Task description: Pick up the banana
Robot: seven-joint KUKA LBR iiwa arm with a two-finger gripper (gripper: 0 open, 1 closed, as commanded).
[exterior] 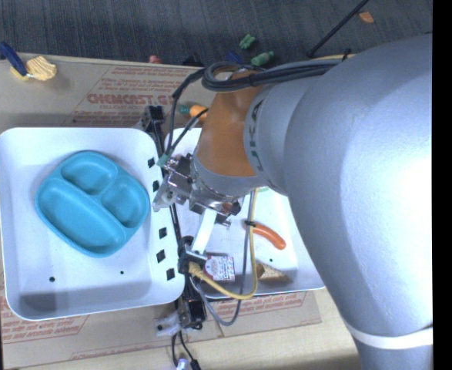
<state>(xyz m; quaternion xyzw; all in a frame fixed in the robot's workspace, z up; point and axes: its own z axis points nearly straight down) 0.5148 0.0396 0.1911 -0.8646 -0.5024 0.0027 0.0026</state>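
At the upper left of the frame you see a small yellow-and-blue object (31, 66) lying on the brown cardboard-covered bench (95, 91), outside both bins and out of play. Below it sits the left shallow white bin (10, 206), which holds a light blue plastic divided tray (93, 200), tilted slightly and resting near the bin's middle; nothing there resembles a banana. Moving right, the bins' shared edge runs down the centre, marked with small black squares (162, 237), probably reference marks. Above that edge hangs the arm's two-finger gripper (181, 191), beneath the orange wrist band (226, 141); the angle and cabling hide its tips, so you cannot tell how it stands. The right shallow white bin (306, 272) is mostly covered by the grey arm (364, 191), which reaches in from the right. In the visible strip you can make out a small orange curved object (268, 236) and a white packet with a red label (222, 267). The banana cannot be identified from here; it is likely hidden under the arm.
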